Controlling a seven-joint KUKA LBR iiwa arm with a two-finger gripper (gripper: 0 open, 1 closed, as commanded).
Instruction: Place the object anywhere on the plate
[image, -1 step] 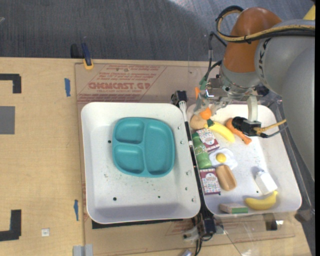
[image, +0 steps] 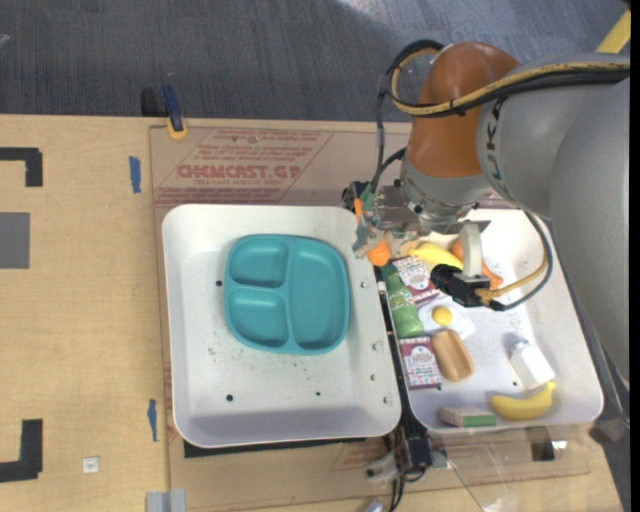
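Nearest, a banana (image: 522, 402) lies in the right bin (image: 575, 345), right of the teal plate (image: 288, 292) in the left bin (image: 190, 300). Farther back my end effector (image: 385, 235) hangs over the jumble just right of the plate; its grip I cannot tell.

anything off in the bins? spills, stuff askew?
Nothing spilled or broken. The teal plate sits flat in the left bin with its compartments bare. The toy food, including the banana and hot dog, lies jumbled at odd angles in the right bin.
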